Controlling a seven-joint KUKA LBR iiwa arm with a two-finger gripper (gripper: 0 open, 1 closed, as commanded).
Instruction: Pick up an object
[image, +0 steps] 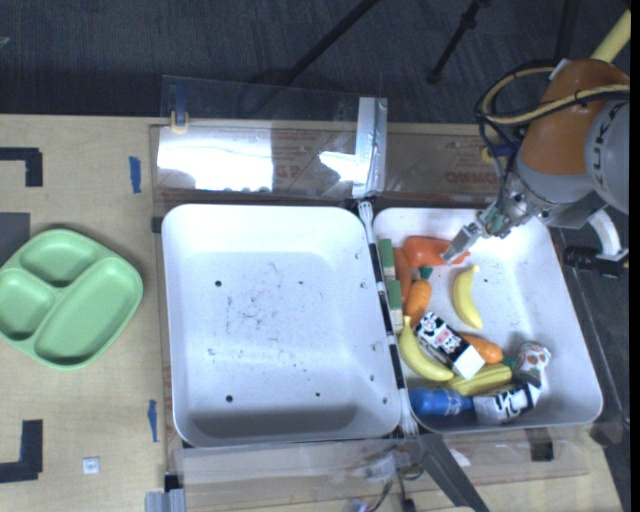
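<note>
Beside pincer (462, 243), orange toy (418, 250)

Two white bins (265, 330), two bananas (466, 297) (one partly hidden), one green plate (68, 297).

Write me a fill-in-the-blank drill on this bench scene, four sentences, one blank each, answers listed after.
1. All the toys lie in the ____ bin as the camera sees it.
2. The pincer hovers at the far end of that bin, over an ____ toy.
3. The divided plate on the bench beside the bins is ____ in colour.
4. The small banana lying apart from the pile is ____ in colour.

Missing words: right; orange; green; yellow
</note>
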